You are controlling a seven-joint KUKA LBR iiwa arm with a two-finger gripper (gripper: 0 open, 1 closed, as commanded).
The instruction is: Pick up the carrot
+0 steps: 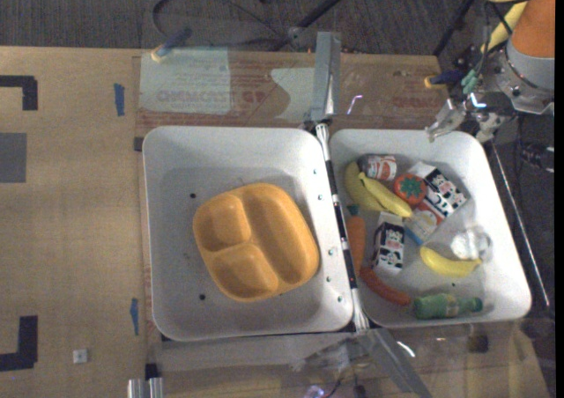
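The carrot [355,239] is a short orange stick lying lengthwise against the left wall of the right bin [507,255]. It lies between a yellow banana [376,193] and a cow-print carton [389,246]. My gripper [462,123] hangs above the bin's far right corner, well away from the carrot. Its fingers are spread open with nothing between them.
The right bin also holds a red-orange pepper [385,288], a tomato [410,187], a second carton [441,191], a small can [380,165], another banana [449,261], a green bottle [448,305] and a clear cup [472,242]. An orange divided plate [256,239] sits in the left bin [167,167].
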